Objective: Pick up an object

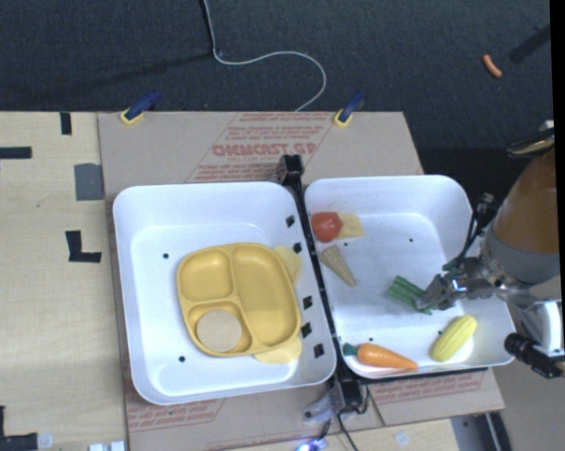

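Green toy (406, 290) x1 | pincer (438, 295) closed on it | carrot (385, 356) x1 | corn (454, 338) x1

A wooden bench (43, 305) is seen from above, marked with black tape pieces (78, 246) toward its left edge. A cardboard sheet (260, 146) with red print is laid on it, clipped at its far edge by two blue-and-yellow clamps (139, 106). Dark carpet (97, 41) is seen beyond the bench's far edge, crossed by a white cable (284, 56). An orange item (492, 65) lies on the carpet at upper right. Lighting is even.
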